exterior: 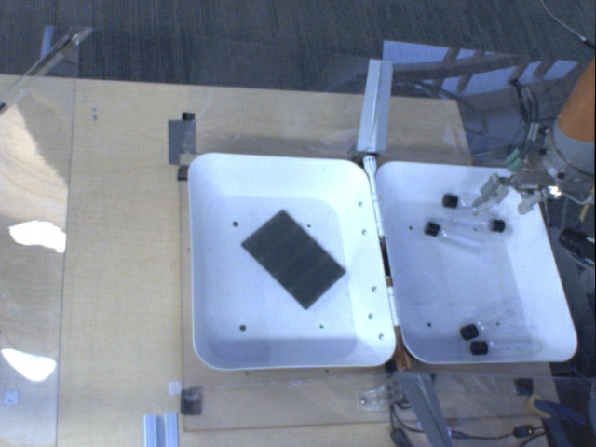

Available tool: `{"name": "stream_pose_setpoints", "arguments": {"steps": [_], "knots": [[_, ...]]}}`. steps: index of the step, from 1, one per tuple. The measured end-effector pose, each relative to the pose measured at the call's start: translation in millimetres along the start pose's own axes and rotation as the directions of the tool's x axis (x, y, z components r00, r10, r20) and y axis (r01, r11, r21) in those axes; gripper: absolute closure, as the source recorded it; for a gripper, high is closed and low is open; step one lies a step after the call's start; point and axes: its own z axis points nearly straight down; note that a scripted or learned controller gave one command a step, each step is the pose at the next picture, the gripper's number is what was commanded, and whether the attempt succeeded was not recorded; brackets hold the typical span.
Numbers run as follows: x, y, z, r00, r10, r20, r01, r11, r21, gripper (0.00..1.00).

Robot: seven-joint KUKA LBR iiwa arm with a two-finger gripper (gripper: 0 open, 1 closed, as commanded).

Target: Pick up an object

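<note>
We look down on a pale wooden bench (112,277) bearing two shallow white bins side by side. The left bin (209,250) holds one dark grey, flat rectangular pad (293,258), lying turned at an angle near its middle. The right bin (540,315) holds several small clear tubes with black caps: two or three (464,222) clustered towards its far side, two more (475,339) close to its near edge. From the right, the grey arm with its orange band (579,115) reaches in, and the gripper (507,189) hangs above the far right part of the right bin, just beside the far cluster of tubes. Its fingers (488,194) appear splayed apart, with nothing between them. We judge the pick not yet made. The tubes are small, transparent and round, so a closing grip could slide off or nudge one away; lying close together, two might be pinched at once, and the bin's far wall leaves little room for a clean descent.
</note>
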Motion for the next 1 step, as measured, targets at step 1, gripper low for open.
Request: {"name": "stream_pose_setpoints", "arguments": {"steps": [1], "knots": [[-1.5,17.8,79.2,0.997,0.078,0.002,-0.078,0.997,-0.003,0.0]]}}
